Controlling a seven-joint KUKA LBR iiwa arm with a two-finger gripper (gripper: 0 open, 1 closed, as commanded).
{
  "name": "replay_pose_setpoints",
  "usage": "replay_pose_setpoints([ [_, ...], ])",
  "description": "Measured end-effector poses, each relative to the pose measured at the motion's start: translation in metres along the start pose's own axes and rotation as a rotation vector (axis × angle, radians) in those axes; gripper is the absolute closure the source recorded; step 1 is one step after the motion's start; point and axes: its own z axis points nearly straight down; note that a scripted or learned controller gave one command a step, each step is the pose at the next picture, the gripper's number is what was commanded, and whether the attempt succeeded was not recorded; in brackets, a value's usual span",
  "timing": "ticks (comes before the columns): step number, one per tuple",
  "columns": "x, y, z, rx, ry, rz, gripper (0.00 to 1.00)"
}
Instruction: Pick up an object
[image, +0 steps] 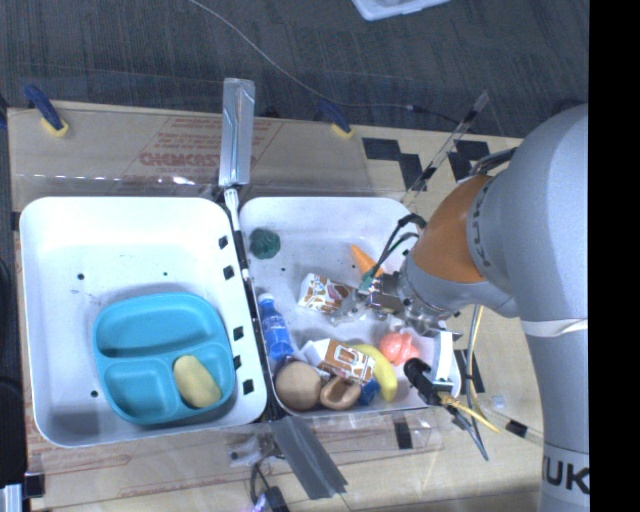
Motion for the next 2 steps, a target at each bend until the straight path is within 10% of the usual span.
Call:
replay_pose_setpoints([
  [1, 0.0, 0.0001, -0.0101, 0.002, 0.0, -0.004, 1.0],
  [2, 0.0, -0.0002, -0.0097, 0.002, 0.0, -0.004, 0.0],
])
